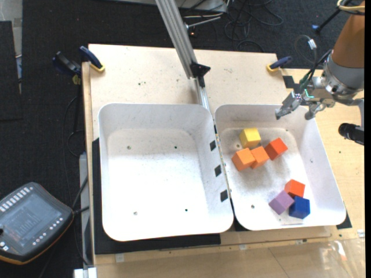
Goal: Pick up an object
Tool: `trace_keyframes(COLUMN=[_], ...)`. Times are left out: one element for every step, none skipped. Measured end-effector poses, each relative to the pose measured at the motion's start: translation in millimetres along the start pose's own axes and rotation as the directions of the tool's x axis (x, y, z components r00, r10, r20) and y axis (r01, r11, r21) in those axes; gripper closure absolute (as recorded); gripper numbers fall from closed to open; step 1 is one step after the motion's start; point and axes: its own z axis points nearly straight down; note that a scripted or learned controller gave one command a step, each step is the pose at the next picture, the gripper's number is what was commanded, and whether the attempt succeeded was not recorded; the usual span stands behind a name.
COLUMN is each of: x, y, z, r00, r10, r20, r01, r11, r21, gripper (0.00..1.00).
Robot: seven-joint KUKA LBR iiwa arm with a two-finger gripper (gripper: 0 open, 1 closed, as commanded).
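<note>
The right bin (322,172) holds several small blocks. A yellow block (251,136) lies toward its back, with two orange blocks (250,157) touching just in front and a red-orange block (277,147) to their right. Near the front right corner sit a red-orange block (295,187), a purple block (282,202) and a blue block (299,208), close together. My gripper (297,109) hangs above the bin's far right rim, open, with nothing between its fingers. It is behind and to the right of the yellow block.
The left bin (110,155) stands beside the right one. A slanted metal rail (177,30) runs down to the gap between the bins. Clamps (91,58) grip the board's back corners. A teach pendant (29,222) lies at the front left.
</note>
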Motion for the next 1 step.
trace_keyframes(x=[-3.8], y=[2.6], z=[44.6], r00=[1.0], r10=[0.003], r20=[-0.001], r01=[-0.003], r11=[1.0], r21=[0.004], gripper=[0.0])
